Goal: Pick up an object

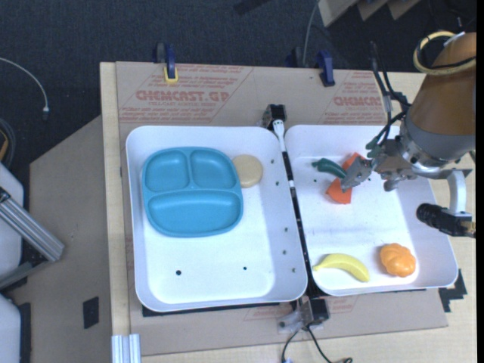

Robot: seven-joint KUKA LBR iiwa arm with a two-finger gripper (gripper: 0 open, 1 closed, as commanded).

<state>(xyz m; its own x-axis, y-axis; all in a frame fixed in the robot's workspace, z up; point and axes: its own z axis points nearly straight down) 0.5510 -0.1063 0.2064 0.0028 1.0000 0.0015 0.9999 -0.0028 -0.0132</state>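
Observation:
In the right bin [423, 278] lie an orange carrot [340, 193] with a green top, a yellow banana [342, 266] and an orange fruit [398, 259]. The left bin [227, 278] holds a blue divided plate [193, 191] and a round beige piece [247, 170] beside it. My gripper [374, 178] hangs over the upper part of the right bin, open, with its fingers spread. Its left finger [355, 175] crosses in front of the carrot's middle. Nothing sits between the fingers.
The grey arm with its orange band [446, 82] comes in from the upper right. A black part [442, 218] sticks out at the right bin's edge. A black divider [291, 203] runs between the bins. Blue clamps [170, 63] hold the cardboard base.

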